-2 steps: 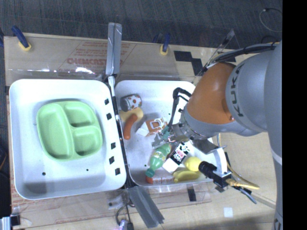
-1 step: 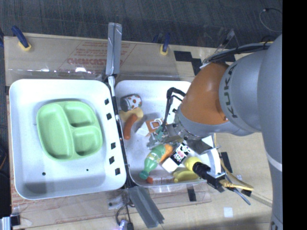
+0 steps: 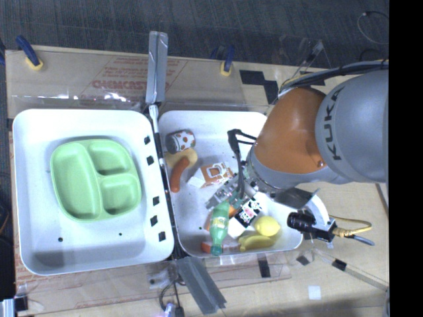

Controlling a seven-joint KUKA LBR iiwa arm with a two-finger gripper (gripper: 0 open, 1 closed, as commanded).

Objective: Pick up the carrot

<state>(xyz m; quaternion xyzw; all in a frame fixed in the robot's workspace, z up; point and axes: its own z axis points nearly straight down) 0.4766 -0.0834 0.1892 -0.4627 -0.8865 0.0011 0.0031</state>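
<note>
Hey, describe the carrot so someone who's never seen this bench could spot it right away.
Look in the right-hand bin, the one the arm reaches into. Near its lower middle, in the pile of toy food, the carrot stands tilted beside a yellow lemon. It is the orange piece with a green top.

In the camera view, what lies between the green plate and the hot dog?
The left bin's right wall and the right bin's left rim lie between the green plate and the hot dog.
</note>
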